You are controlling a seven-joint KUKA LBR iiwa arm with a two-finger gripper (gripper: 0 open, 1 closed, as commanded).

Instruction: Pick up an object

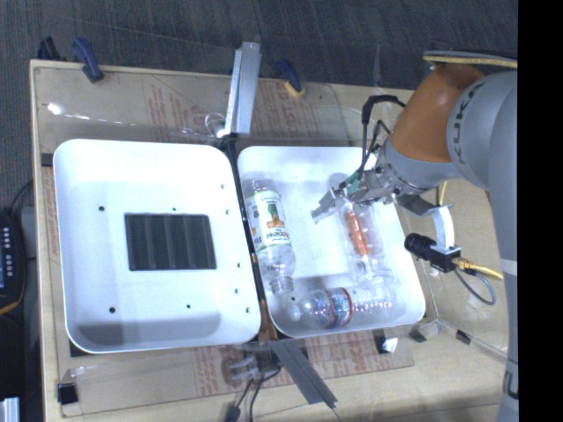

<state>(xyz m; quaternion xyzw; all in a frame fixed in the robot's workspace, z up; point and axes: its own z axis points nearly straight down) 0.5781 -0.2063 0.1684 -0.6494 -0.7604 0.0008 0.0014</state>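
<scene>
Fingers (339, 199), spread, hover above orange-labelled bottle (361, 238) in right bin (303, 170).

Left bin (79, 200) holds dark grille (170, 242).

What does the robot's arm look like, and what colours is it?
The arm is fat and rounded, mostly smooth grey, with a bright orange band above the wrist. A thin black cable loops near that band. At the end sits a small gripper made of grey metal parts, much thinner than the arm itself.
</scene>
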